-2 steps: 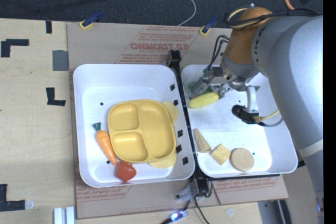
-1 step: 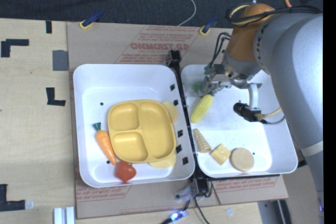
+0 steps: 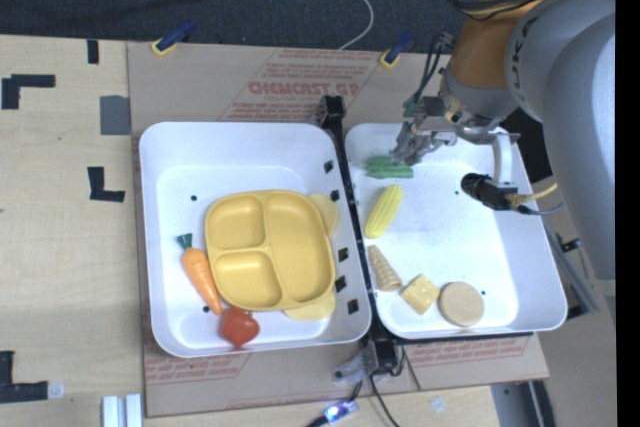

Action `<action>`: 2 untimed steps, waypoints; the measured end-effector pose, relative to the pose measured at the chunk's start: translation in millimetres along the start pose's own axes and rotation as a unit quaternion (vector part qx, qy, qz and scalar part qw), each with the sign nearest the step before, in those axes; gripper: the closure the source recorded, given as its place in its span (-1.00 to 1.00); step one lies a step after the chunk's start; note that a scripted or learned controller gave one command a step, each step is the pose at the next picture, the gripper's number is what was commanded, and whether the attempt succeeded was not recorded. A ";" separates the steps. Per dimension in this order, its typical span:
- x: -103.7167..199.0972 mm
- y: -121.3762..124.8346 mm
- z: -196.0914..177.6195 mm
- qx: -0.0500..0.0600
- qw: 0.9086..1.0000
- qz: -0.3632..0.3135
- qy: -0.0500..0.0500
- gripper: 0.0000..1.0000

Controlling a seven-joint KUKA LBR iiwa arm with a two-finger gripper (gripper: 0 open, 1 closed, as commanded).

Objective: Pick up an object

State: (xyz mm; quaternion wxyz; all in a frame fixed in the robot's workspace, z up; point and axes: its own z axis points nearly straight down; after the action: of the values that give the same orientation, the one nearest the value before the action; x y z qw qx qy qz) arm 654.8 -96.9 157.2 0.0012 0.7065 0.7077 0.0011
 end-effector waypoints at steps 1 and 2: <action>0.0 -6.4 -60.4 0.000 1.000 0.000 0.000 1.00; 0.6 -6.1 -67.6 0.002 1.000 0.000 0.000 1.00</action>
State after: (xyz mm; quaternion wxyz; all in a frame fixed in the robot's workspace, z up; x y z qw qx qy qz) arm 648.6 -96.3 224.7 0.0000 0.7065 0.7077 0.0001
